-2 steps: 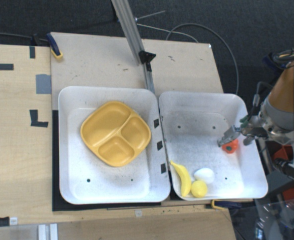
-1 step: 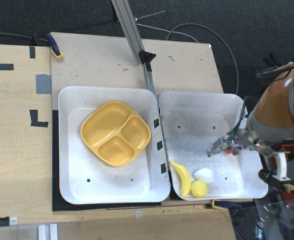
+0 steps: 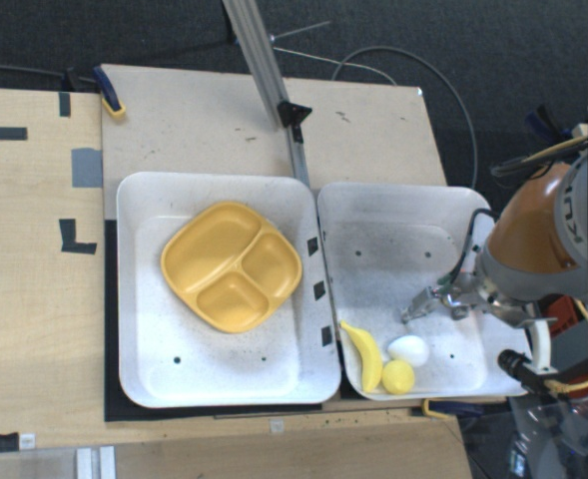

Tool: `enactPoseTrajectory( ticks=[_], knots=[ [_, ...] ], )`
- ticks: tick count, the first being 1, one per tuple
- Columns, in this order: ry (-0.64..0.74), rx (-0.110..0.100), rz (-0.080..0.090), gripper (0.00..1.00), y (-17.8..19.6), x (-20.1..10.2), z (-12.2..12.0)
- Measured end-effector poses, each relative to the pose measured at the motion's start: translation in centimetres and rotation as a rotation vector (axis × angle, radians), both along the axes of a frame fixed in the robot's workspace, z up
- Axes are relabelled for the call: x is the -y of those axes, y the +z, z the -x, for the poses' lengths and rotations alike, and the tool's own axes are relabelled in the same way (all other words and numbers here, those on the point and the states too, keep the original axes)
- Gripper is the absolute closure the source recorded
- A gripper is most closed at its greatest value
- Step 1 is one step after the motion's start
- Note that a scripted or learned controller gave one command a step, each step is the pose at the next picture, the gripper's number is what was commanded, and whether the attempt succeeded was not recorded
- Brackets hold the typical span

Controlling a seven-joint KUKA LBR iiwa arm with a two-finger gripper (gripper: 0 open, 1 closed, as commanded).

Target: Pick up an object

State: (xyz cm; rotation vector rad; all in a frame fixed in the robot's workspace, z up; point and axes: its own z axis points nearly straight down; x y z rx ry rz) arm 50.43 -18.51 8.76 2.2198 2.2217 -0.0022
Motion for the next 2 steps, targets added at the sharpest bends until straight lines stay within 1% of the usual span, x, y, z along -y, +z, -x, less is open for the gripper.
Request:
enactPoseTrajectory(
  ticks=[1, 2],
  knots=[
    [0.001, -0.001, -0.002, 1.0, 1.2, -0.1, 0.0],
    [0.001, 0.004, -0.001, 1.0, 7.3, -0.7, -0.1]
  ],
)
